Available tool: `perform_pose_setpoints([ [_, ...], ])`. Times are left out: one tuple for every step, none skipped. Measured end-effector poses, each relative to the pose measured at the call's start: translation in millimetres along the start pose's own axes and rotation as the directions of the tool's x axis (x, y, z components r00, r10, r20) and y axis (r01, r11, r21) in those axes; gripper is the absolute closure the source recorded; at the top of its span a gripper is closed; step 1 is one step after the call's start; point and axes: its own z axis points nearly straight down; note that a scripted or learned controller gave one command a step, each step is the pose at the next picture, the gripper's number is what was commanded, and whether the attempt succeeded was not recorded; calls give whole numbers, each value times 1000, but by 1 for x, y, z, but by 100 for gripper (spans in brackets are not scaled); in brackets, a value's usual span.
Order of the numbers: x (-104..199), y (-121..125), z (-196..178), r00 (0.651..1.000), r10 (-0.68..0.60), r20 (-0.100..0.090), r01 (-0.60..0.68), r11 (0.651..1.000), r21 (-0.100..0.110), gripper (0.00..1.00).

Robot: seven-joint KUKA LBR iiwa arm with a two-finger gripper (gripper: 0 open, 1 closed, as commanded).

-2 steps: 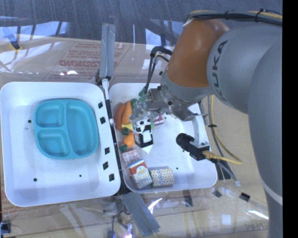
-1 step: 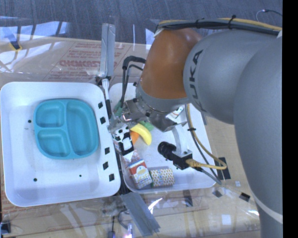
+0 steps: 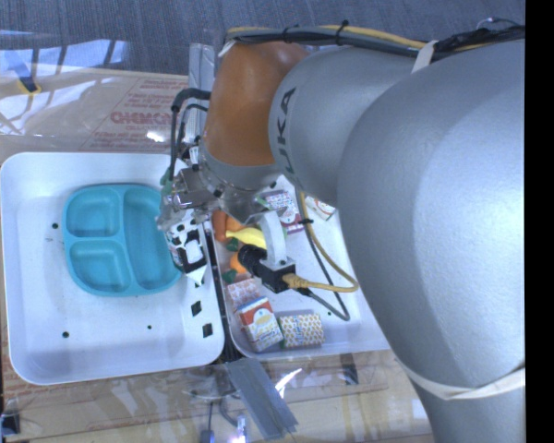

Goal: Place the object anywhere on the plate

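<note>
A light blue divided plate (image 3: 114, 240) lies in the left white bin (image 3: 37, 340). My gripper (image 3: 186, 244) hangs over the plate's right rim, close to the wall between the two bins. Its black and white fingers point down, and the arm's wrist hides much of them. Small items lie in the right bin (image 3: 351, 335) under the arm: something yellow (image 3: 247, 236), something orange (image 3: 229, 221), and a small carton (image 3: 260, 325) beside a patterned block (image 3: 301, 329).
The large grey arm with its orange band (image 3: 249, 90) covers most of the right bin and the right half of the view. A brown sheet under clear plastic (image 3: 83, 109) lies behind the bins. A yellow cable (image 3: 328, 284) loops over the right bin.
</note>
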Motion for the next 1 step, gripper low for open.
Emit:
perform_pose_setpoints([
  [0, 0, 0, 1000, 0, 0, 0, 1000, -1, 0],
])
